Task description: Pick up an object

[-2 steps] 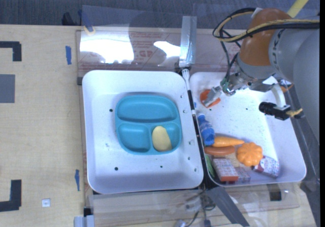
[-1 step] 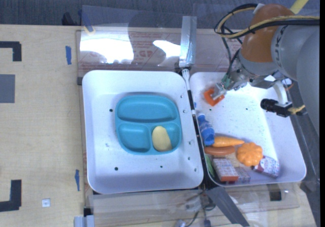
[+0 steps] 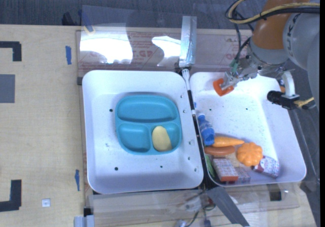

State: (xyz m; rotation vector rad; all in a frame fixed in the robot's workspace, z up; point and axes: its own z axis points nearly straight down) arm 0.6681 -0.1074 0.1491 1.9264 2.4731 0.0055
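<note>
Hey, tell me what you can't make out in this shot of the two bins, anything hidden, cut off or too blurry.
- Claw in the camera view: small and blurred, so its hold on the small orange piece is unclear.
- Grey arm: cut off by the right and top edges.
- Red printed packet: partly under the orange toy carrot; print too small to read.
- Right white bin: near rim hidden behind a clear plastic strip.

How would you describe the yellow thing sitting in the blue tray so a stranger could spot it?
Start at the left white bin, which holds a blue divided tray. In the tray's lower right compartment lies a pale yellow, egg-shaped item. It sits alone there, unlike the orange and red items heaped in the other bin.
</note>
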